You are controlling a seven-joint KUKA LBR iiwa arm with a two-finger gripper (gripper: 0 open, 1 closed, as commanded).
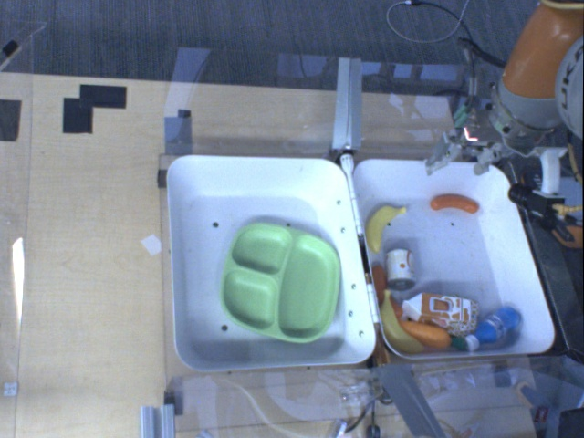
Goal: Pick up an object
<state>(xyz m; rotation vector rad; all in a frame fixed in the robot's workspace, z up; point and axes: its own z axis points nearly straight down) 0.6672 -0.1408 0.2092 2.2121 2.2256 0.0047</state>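
My gripper [459, 159] hangs over the back rim of the right bin [529, 272], open, with nothing between its fingers. Just in front of it an orange-red sausage [454, 203] lies on the bin floor. A small yellow banana [383, 222] rests at the bin's back left, and a small white can [399, 265] stands in front of the banana. At the front lie a white and orange carton [444, 309], a carrot [425, 335], a second banana [391, 318] and a blue bottle [494, 327], crowded together.
A green divided plate [281, 281] lies in the left bin [196, 208]. A metal divider bar [344, 108] runs back from between the two bins. Cables and a black fixture [547, 210] sit along the right bin's right side.
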